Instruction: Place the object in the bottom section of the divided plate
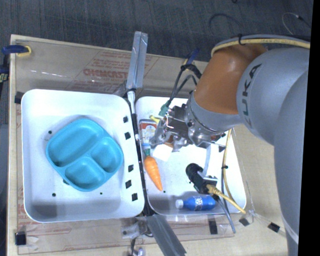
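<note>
Carrot [153, 172] lies in the right bin [238, 181], at its left side, lower middle of the frame. I see the gripper [168, 132] just above it; finger state I cannot tell. Blue plate [84, 153] sits in the left bin [34, 144]. Bottle [197, 203] lies lower right.

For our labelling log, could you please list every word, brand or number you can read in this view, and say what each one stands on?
"UKA", the visible part of the maker's name, on the grey arm.
Faint reddish print on the bench top behind the bins: too washed out to read.
Label on the blue bottle: too small to read.
Printed packet in the right bin: blurred, unreadable.
</note>
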`<state>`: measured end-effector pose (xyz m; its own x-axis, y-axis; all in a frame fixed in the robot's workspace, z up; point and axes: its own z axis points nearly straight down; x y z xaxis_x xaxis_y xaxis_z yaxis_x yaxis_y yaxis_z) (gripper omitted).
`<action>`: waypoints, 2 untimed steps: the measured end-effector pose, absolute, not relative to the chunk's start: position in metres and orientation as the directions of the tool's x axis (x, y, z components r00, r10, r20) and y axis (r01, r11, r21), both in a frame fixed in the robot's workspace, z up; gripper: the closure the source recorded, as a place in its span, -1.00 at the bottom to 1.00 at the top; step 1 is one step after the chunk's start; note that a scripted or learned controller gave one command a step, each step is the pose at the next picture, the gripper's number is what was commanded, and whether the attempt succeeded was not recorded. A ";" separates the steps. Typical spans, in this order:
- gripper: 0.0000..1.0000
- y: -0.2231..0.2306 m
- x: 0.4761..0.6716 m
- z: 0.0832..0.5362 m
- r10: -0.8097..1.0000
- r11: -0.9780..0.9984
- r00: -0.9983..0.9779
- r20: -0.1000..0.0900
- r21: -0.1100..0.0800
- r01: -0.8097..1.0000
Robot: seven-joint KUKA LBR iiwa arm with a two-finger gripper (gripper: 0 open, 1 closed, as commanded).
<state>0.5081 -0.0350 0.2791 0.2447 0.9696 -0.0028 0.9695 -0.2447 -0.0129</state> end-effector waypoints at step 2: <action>1.00 0.103 0.541 0.227 0.996 -0.092 0.092 -0.004 -0.009 0.996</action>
